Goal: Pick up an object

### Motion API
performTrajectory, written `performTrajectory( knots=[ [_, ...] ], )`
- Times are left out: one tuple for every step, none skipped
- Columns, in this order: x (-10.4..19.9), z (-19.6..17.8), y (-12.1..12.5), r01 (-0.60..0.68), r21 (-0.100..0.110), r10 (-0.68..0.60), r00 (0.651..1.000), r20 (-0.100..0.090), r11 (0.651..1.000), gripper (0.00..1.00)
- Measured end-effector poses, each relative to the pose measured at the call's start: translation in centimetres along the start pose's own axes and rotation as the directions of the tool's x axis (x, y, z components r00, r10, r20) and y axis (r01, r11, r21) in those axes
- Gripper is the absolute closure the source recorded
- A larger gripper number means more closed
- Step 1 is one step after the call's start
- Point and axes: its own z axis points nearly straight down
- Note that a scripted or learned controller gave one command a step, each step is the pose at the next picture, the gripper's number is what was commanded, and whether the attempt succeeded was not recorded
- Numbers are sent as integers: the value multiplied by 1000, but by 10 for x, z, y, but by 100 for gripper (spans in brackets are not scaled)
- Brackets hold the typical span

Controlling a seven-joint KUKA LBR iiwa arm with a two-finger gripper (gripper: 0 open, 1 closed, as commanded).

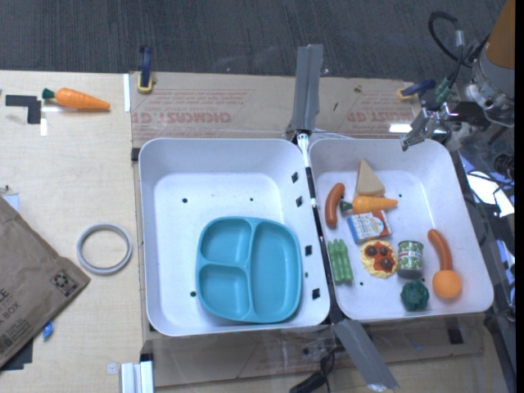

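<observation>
White plastic bin [458, 297] on the right is holding the toy food; I'm hovering the hand [419, 129] above its far corner, grip state unclear. I'm thinking of targeting the orange ball [447, 284], which is sitting fairly apart.

You're looking at a robotics lab setup here, not anybody's kitchen. The desk [65, 162] is bare plywood with flattened cardboard [221, 105] clamped down under two white bins [155, 244], and the food left of and below the gripper [422, 129] is all plastic toy stuff [377, 236]. Loose cables [446, 31] hang by the arm just above it, and dark carpet [205, 15] runs behind.
</observation>
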Motion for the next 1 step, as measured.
performTrajectory(
  knots=[
    [39, 159, 18, 156, 0, -156, 988, 0, 988, 0]
  ],
)
